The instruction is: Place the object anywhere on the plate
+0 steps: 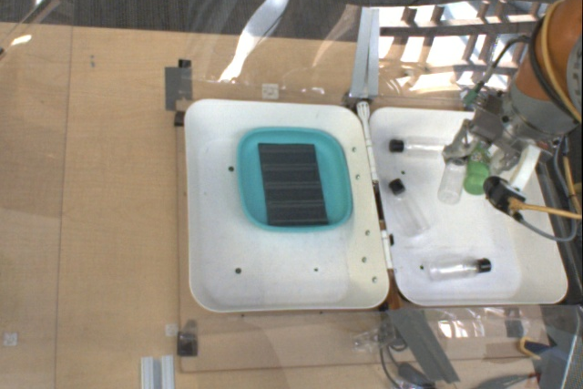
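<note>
Nearest the camera, in the right bin [547,287], a clear tube with a black cap [458,268] is seen lying on its side near the front wall. Farther back in that bin, a second tube [408,203] lies at a slant with its black cap toward the back, and a third [414,144] lies along the rear part, cap toward the left. Above the bin's far right part, the gripper [466,161] is seen closed on an upright clear tube [452,178], lifted off the floor, with a green piece just beside it. In the left bin [209,269], a teal plate [250,196] is set toward the back, and a dark ribbed mat [293,184] is laid on it.
</note>
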`<action>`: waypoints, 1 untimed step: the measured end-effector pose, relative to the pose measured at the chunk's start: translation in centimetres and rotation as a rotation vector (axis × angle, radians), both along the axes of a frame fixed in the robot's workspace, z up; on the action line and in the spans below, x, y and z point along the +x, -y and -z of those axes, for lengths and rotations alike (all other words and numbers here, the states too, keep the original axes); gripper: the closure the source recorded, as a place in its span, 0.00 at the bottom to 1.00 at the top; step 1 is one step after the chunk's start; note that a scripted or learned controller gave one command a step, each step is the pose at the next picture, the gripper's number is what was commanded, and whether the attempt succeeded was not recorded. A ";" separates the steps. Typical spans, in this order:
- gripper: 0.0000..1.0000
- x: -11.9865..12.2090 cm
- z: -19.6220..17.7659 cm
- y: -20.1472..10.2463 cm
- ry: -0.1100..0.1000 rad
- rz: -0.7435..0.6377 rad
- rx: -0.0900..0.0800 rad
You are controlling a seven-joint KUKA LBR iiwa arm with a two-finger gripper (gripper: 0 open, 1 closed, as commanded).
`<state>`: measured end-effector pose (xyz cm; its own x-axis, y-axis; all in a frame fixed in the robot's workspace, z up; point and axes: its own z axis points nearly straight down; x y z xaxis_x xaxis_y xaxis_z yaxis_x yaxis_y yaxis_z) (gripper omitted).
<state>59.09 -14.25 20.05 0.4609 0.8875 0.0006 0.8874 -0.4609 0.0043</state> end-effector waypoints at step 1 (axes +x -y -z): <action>0.00 0.0 0.0 0.0 0.000 0.000 0.000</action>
<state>59.09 -14.25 20.06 0.4611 0.8873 0.0007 0.8873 -0.4611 0.0046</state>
